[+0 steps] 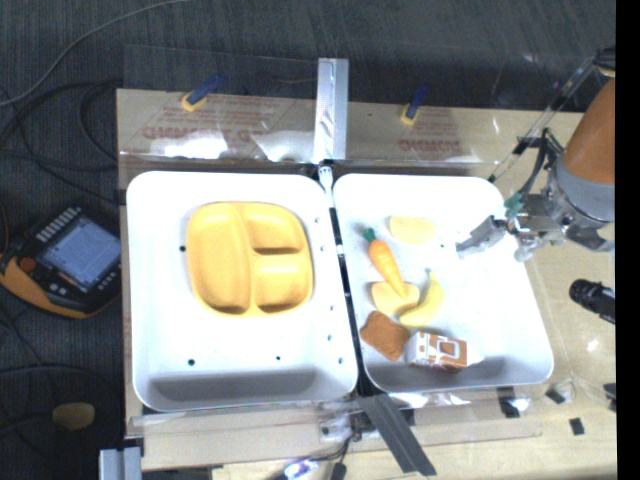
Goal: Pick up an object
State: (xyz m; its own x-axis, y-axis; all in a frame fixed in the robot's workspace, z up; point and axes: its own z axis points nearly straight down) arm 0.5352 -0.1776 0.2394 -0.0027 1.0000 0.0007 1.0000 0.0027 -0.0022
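Camera view: 2 white bins sit side by side on the desk (570,298). The left bin (160,368) carries a yellow divided tray (250,258). The right bin (520,338) holds the small pieces that could be picked: a carrot (385,260) near the bin's middle, a pale yellow slice (411,230) just above it, a banana (426,303) touching a tan lump (388,296), a brown wedge (384,337) below them, and a small orange-and-white carton (440,350) beside that wedge.

These look like toy food, so probably light, stiff and somewhat slick. The carrot lies fairly clear at its green top end and is narrow, which suggests pinching across its middle. The banana and the lump crowd each other, so a grip there may slip or drag a neighbour.

The tool (492,233) hangs above the right bin's upper right area, well apart from the pieces. 1 dark finger (478,239) points left; how far open it stands I cannot tell. Nothing appears between its tips.
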